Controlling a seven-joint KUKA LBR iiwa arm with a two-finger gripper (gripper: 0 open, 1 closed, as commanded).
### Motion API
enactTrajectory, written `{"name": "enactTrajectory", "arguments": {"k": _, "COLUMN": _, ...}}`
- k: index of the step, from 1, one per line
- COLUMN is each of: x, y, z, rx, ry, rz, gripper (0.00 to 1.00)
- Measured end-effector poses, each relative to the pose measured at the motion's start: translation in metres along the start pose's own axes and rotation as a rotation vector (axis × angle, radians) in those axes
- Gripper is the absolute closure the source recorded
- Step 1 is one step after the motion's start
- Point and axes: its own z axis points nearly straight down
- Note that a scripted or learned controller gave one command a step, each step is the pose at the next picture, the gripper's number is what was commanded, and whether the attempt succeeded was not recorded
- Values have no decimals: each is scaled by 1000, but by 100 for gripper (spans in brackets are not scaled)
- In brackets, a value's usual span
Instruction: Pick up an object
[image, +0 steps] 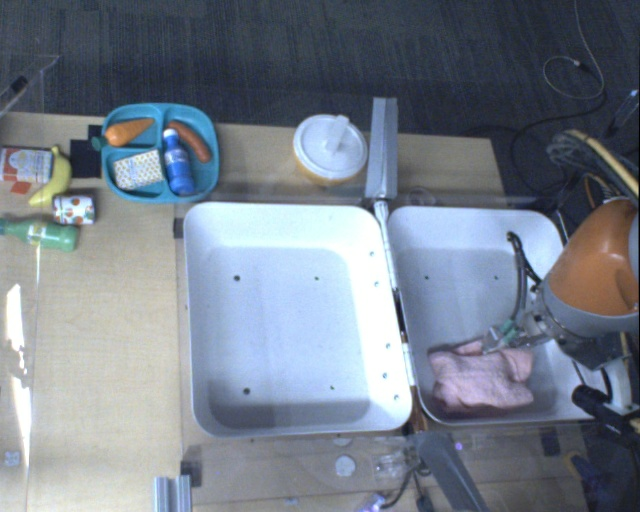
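Pincer (497, 343) down in right bin (450, 240), at top edge of pink cloth (482, 378); can't tell if clenched or released.

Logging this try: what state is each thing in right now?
Pink cloth: crumpled, lying in the near corner of the right bin.
Pincer: low in the right bin, at the cloth's top edge.
Left bin: level on the bench.
Lidded cup: upright behind the bins, lid on.
Blue tray: flat, holding toy food.
Green bottle: lying on its side.
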Motion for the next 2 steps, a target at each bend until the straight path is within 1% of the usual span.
{"name": "enactTrajectory", "arguments": {"k": 1, "x": 0, "y": 0, "z": 0, "rx": 0, "ry": 0, "rz": 0, "gripper": 0}}
{"name": "enactTrajectory", "arguments": {"k": 2, "x": -23, "y": -11, "z": 13, "rx": 11, "ry": 9, "rz": 88, "gripper": 0}}
